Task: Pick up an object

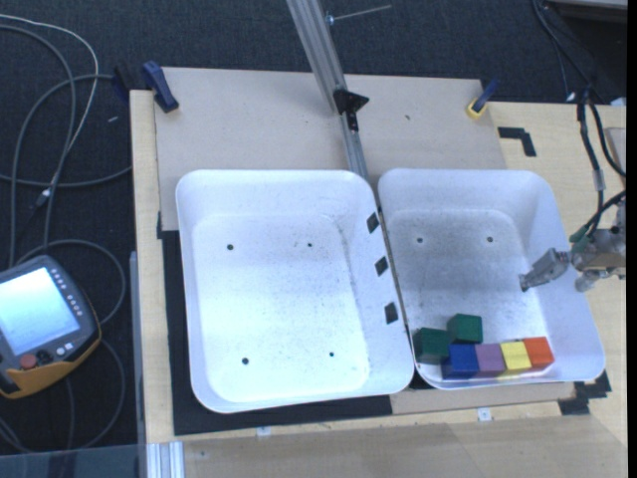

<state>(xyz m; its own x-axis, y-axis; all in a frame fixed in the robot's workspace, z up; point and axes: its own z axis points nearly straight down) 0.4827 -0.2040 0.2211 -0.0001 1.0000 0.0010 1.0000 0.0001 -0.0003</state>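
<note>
Bench (249, 132) is taking up most of the frame, with its tan board sitting under both bins. Left bin (199, 202) is lying at 9 o'clock of centre and right bin (557, 217) at 3 o'clock, their rims touching along the middle, where three small black clips (380, 265) are sitting. Aluminium strut (317, 53) is slanting down from 12 o'clock toward the seam between the bins. Teach pendant (40, 322) is lying off the bench at 9 o'clock; its screen is glaring white, too washed out to read.

Arm (600, 259) is coming in at 3 o'clock, just its wrist end crossing the right bin's far rim. Gripper (537, 272) is pointing toward 8 o'clock over the right side of the right bin, tilted low. Can't tell if it is wide or narrow at this resolution. Nothing is showing in its grip.

Blocks are all bunching at the 6 o'clock wall of the right bin, well apart from the gripper: blue block (461, 358), purple block (490, 357), yellow block (515, 355) and orange block (537, 350) are touching in a row, and dark green block (432, 344) and green block (465, 327) are sitting just behind them.
</note>
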